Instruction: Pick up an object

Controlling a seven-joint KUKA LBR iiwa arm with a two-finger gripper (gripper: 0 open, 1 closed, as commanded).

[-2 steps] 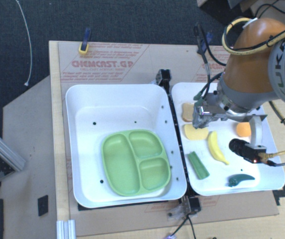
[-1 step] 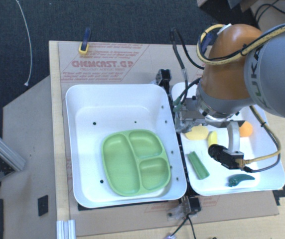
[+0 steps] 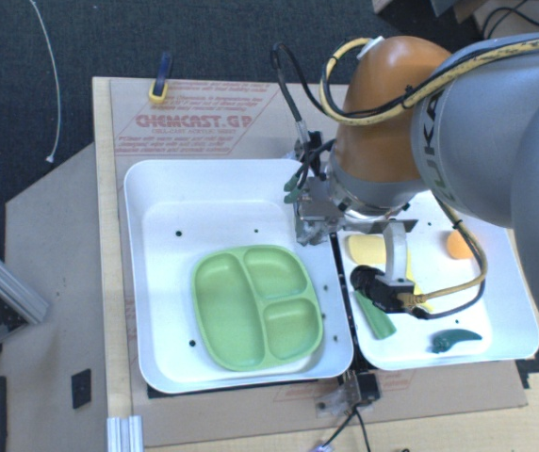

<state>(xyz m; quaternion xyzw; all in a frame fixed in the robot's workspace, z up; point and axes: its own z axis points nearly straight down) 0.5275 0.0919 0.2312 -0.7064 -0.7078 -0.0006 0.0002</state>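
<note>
The big grey arm (image 3: 496,130) came in from the right and bent down over the bins. It had a fat orange band (image 3: 392,92) just above the wrist. Under it was the brown worktop (image 3: 204,121) with red letters printed on it.

Two flat white bins sat side by side on the worktop. The left bin (image 3: 156,252) held one thing, a green plate (image 3: 255,304) with three parts. The plate lay flat near the front of that bin, close to the wall between the bins.

The right bin (image 3: 505,299) held four small things. A flat yellow piece (image 3: 366,249) lay near the middle wall, partly under the wrist. An orange lump (image 3: 458,245) lay further right, at the edge of the arm. A long green piece (image 3: 380,322) lay near the front by the middle wall. A small blue-green piece (image 3: 454,340) lay near the front, apart from the others.

The jaws seemed to be low under the wrist, over the wall between the two bins. The wrist hid them, so I cannot tell if they were apart or closed. I saw nothing held in them.

A little blue and yellow clip (image 3: 161,78) sat on the back edge of the worktop.
</note>
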